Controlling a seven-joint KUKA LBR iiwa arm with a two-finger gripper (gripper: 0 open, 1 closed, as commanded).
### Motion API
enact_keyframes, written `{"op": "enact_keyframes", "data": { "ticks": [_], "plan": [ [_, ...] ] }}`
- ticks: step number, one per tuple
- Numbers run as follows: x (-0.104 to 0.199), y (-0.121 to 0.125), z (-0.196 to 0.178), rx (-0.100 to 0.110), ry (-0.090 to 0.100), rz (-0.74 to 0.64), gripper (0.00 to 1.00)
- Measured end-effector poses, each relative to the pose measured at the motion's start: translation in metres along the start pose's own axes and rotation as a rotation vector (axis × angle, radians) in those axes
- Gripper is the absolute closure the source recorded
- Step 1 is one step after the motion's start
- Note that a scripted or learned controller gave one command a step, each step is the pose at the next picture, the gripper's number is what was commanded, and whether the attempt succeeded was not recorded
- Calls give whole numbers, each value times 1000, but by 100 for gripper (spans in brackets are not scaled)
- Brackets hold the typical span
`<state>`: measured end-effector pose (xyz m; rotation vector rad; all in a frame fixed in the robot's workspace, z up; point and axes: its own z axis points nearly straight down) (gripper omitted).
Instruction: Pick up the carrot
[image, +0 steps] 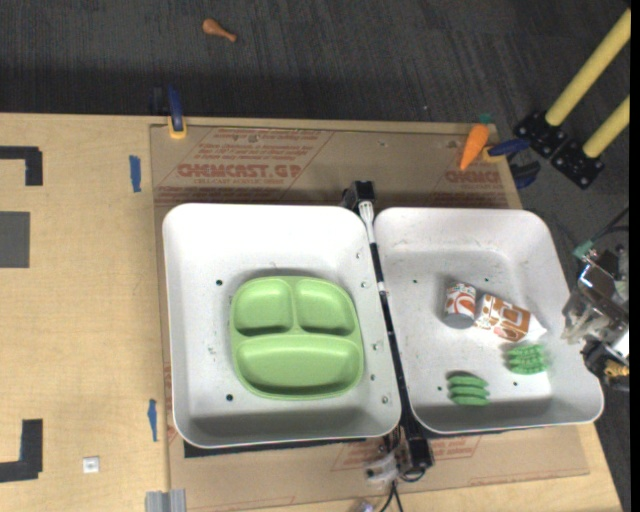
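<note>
The carrot (474, 146), a small smooth orange cone with a green tip, lay outside the right bin (520, 232), just beyond its far rim on the brown board. Inside that glossy white bin lay a printed can (484, 308) and two ribbed green pieces. The gripper (598, 312) sat at the bin's right rim, partly cut off; whether it was apart or together was unreadable.

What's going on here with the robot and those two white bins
A robot arm sits at the right edge of the bench, its hand beside the right bin's outer rim and not on anything. That bin holds a can lying on its side and two green ridged pieces. The left bin holds a green divided tray. The carrot lies outside both bins, on the board behind the right one, untouched.
</note>
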<state>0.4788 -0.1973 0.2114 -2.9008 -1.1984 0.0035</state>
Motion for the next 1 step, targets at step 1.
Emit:
{"op": "enact_keyframes", "data": {
  "ticks": [1],
  "plan": [
    [87, 14, 18, -2, 1, 60, 100]
  ]
}}
